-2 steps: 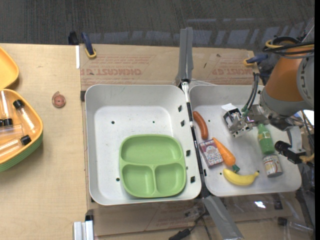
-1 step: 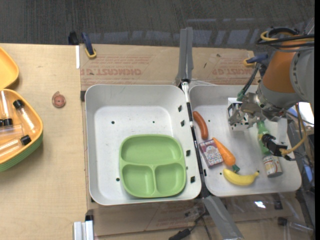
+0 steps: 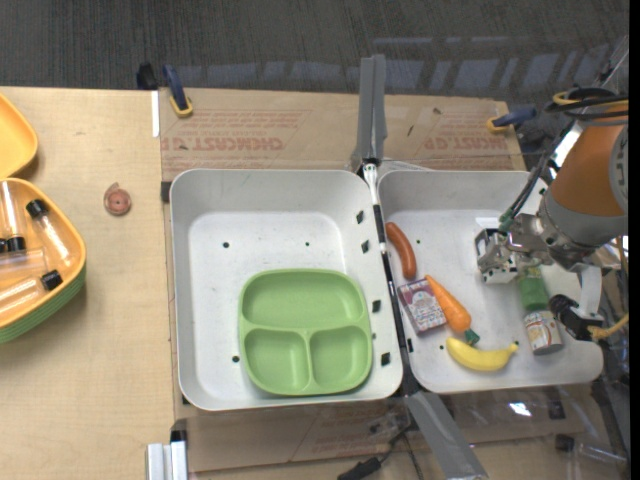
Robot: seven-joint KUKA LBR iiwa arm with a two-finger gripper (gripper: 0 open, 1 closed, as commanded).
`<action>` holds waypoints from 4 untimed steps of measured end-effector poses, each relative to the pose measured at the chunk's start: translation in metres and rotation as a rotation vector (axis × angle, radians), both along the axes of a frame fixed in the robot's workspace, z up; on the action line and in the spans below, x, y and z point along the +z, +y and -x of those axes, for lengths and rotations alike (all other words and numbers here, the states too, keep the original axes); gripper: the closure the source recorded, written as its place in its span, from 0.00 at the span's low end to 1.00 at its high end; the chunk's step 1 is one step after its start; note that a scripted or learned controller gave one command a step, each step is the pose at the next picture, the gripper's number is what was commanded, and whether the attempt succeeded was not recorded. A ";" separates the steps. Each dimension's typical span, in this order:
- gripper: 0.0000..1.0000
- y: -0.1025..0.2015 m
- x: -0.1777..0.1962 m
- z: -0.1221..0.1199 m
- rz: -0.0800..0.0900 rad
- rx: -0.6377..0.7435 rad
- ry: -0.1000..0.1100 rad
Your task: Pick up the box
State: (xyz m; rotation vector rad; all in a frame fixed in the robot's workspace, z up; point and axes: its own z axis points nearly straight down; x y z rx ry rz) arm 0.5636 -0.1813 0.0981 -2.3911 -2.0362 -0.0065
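The box [image 3: 423,305] is small, red and purple, and lies flat in the right bin [image 3: 440,203] near its left wall. An orange carrot [image 3: 449,305] lies against the box's right side. My gripper [image 3: 493,260] hangs over the right part of that bin, to the right of the box and apart from it. Nothing shows between its fingers.
In the right bin also lie a red sausage [image 3: 402,249], a yellow banana [image 3: 481,354], a green bottle [image 3: 533,293] and a small can [image 3: 543,332]. The left bin [image 3: 200,268] holds a green divided plate [image 3: 305,331]. Yellow trays with vials [image 3: 30,253] sit far left.
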 end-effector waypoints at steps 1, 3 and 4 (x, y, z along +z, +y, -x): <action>1.00 0.015 0.029 0.002 0.004 -0.331 0.006; 1.00 0.067 0.034 0.021 0.003 -0.244 0.008; 1.00 0.084 -0.005 0.030 0.004 -0.157 0.002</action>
